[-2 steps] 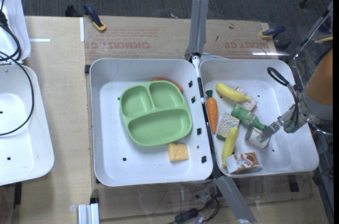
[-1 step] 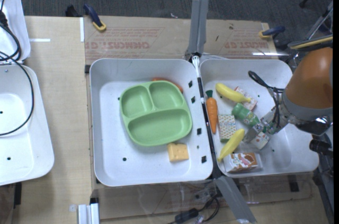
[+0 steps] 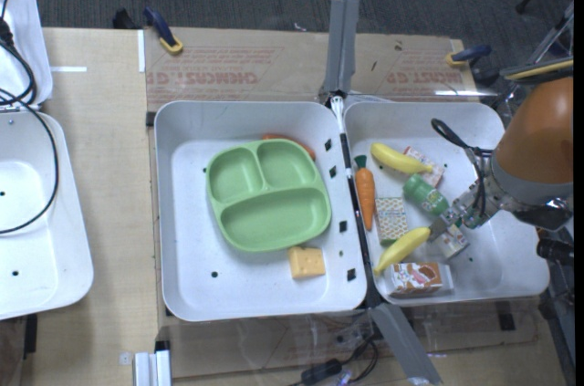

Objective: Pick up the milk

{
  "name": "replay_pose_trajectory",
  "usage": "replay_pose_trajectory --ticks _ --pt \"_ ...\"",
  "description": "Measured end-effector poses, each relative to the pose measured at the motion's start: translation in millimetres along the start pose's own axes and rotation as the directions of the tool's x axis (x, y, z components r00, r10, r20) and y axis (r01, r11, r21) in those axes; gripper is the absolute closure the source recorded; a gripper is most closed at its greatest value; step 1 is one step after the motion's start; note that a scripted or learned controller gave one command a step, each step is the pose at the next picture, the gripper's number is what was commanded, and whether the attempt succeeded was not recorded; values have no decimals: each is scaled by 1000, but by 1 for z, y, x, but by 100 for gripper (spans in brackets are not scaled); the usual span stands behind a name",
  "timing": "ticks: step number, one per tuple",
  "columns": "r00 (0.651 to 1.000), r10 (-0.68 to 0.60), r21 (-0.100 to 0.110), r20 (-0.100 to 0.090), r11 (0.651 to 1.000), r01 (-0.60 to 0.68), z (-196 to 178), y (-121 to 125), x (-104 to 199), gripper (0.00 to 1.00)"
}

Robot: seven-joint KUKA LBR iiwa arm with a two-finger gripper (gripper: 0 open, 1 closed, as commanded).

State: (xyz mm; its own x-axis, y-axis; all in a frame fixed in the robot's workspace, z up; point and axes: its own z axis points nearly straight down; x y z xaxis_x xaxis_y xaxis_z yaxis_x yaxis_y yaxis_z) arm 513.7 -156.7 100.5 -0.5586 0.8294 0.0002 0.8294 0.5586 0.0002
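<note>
A small milk carton (image 3: 419,278) lies flat on its side at the front of the right bin (image 3: 511,275), its long axis running left to right, its printed cardboard face up. Just behind it rest a curved yellow banana (image 3: 402,247) and a patterned square packet (image 3: 391,216); an orange carrot (image 3: 365,195) lies along the divider. The gripper (image 3: 453,227) hangs low beside a green bottle (image 3: 425,194), apart from the carton; whether it is released or clenched cannot be told. A glossy green sectioned plate (image 3: 269,196) fills the left bin (image 3: 182,220).
</note>
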Motion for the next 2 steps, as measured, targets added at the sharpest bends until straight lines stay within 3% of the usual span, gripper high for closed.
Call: replay_pose_trajectory --ticks 1,2 --pt "995 -104 0 2 995 104 -113 51 75 100" --pt "987 164 2 0 987 -164 -127 62 142 100"
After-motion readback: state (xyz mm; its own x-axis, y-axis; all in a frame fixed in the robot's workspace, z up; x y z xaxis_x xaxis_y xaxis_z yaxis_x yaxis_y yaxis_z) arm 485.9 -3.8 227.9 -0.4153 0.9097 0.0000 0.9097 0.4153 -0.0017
